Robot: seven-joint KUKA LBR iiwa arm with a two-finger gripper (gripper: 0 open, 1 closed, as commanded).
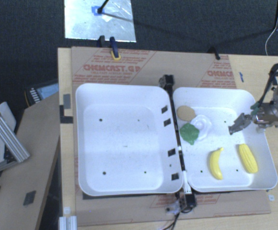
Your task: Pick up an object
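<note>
Yellow banana (216, 163) lies in the right bin (268, 176), at about 5 o'clock. Corn (248, 157) lies just beside it, at 3 o'clock from it. A green toy (190, 133), a clear lump (202, 124) and a tan disc (186, 112) sit at 11 o'clock. The end effector (237, 125) hangs above the corn, holding nothing. The left bin (84, 128) sits beside it on the desk (144, 63).

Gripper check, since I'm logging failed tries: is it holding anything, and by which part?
Nothing is held. The gripper hangs over the right bin, apart from the corn, the banana and the other items.
</note>
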